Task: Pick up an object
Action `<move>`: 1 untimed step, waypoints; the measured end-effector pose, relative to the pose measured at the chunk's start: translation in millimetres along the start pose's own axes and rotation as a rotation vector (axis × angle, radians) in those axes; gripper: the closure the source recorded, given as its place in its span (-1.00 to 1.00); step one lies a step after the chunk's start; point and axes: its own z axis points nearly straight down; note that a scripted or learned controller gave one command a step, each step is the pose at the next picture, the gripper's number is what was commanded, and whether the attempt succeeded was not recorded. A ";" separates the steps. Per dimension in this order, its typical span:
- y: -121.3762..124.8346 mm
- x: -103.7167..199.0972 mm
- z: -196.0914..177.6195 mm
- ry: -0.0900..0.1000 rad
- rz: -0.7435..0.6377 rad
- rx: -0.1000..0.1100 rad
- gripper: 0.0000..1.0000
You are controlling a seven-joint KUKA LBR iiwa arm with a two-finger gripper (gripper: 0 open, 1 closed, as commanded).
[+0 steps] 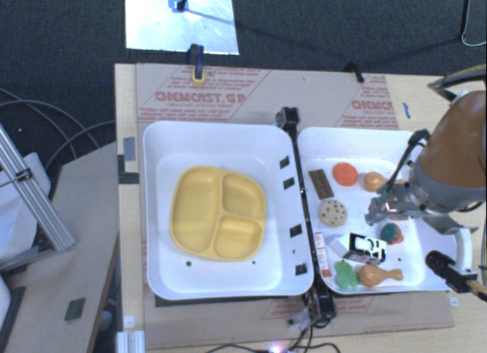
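Note:
The right bin [358, 140] holds several toy foods: a brown chocolate bar [321, 183], a red-orange disc [345, 174], an orange piece [372, 182], a speckled cookie [332, 211], a black-and-white item [367, 246], a green piece [346, 274], a tan drumstick [379, 274] and a teal-and-red piece [391, 232]. My gripper [384, 210] hangs low over the right half of this bin, just above the teal-and-red piece and below the orange piece. Nothing is seen between its tips.
The left bin [163, 146] carries a yellow divided plate [218, 212]. A black divider with clips [298, 192] runs between the bins. The arm's orange band and grey body [456, 161] cover the right bin's far right side.

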 end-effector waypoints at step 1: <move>-0.7 -4.6 -5.6 -0.002 0.006 0.004 1.00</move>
